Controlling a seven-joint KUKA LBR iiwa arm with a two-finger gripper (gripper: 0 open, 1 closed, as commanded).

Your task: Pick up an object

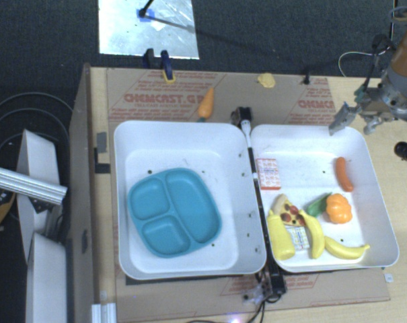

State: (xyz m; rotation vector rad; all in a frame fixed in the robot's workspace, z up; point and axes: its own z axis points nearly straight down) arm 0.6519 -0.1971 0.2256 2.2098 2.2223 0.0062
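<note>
Gripper (356, 118) poised over the far right corner of the right bin (381, 200), fingers spread and nothing held between them.

The candidate objects are grouped below and slightly left of the gripper: a sausage (343, 173) nearest, then an orange pepper (338, 208), a banana (346, 249), a yellow bottle (281, 234) and a small card (268, 173). A failed grasp is judged likely if descent is made where pepper, banana and bottle are crowded together, since fingers may be blocked or neighbouring items pushed aside. The rounded sausage may also be rolled away under uneven finger contact.
</note>
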